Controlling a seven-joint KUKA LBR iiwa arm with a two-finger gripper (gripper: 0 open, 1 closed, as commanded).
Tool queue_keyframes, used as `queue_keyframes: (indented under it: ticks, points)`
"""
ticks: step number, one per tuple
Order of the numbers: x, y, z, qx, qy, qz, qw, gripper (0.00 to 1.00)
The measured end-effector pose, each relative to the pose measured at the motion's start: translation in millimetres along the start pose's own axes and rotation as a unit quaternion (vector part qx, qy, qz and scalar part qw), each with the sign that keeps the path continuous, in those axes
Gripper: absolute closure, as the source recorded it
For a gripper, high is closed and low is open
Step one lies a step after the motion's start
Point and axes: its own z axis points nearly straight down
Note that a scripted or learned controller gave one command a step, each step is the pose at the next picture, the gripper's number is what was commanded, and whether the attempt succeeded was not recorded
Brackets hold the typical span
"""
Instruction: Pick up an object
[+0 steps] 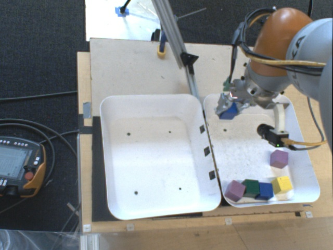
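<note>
Robot arm over the right bin (302,139), jaws (227,108) closed around a blue block (229,112).
The block hangs near the bin's back-left corner, partly hidden by the jaws. More blocks sit along the front wall: purple (234,190), green (252,187), blue (265,190), yellow (282,184), another purple (279,159).

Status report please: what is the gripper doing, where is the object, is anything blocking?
Gripper over right bin, shut on blue block, lifted. Other blocks clustered at bin's near edge. Nothing in the way.
</note>
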Motion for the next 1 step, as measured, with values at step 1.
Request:
queue_keyframes:
  ticks: [1]
  points:
    - [-20.5,5.0,-24.6,0.002,-0.002,0.005,1.0000,1.00]
